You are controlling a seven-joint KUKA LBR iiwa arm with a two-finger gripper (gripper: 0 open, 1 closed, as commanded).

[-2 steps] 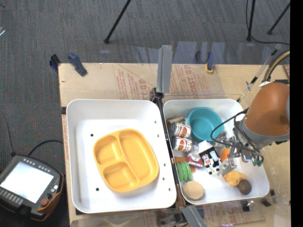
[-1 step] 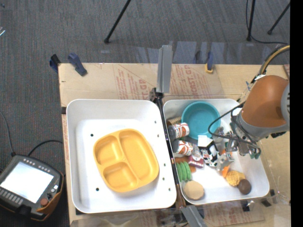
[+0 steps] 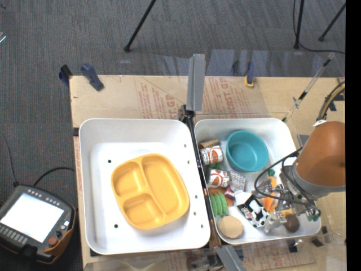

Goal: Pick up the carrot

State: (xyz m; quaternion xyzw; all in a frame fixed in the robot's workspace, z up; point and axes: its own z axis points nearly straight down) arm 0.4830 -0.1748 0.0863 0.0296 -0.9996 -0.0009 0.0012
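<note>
The arm [image 3: 321, 160] reaches in from the right and hangs low over the right bin [image 3: 282, 126], its orange band big in the shot. The gripper [image 3: 280, 203] sits down among the clutter at the bin's near right corner, wrapped in cables, and whether it is open or closed on anything I cannot tell from this angle.

The carrot [image 3: 272, 195], a thin orange stick, lies right there by the tool, partly hidden by a cable loop. It looks close to the tool, but contact or a hold is not something I can call.

It is crowded around it. A black-and-white cow toy [image 3: 255, 213] lies just beside the carrot, a brown ball [image 3: 291, 223] sits near the corner, and a tan bun [image 3: 230, 227] and a green pod [image 3: 219, 204] lie further left. The teal bowl [image 3: 246, 150] and two cans [image 3: 212, 156] sit further back. The yellow plate [image 3: 149, 191] rests alone in the left bin [image 3: 96, 140].

The risks, as I judge them: the carrot is slim and lies flat, so it could slip out or roll aside on closing. The cow is near enough to get pinched along with it, or instead of it. The bin wall is close too, so a bump there could spoil the try.
</note>
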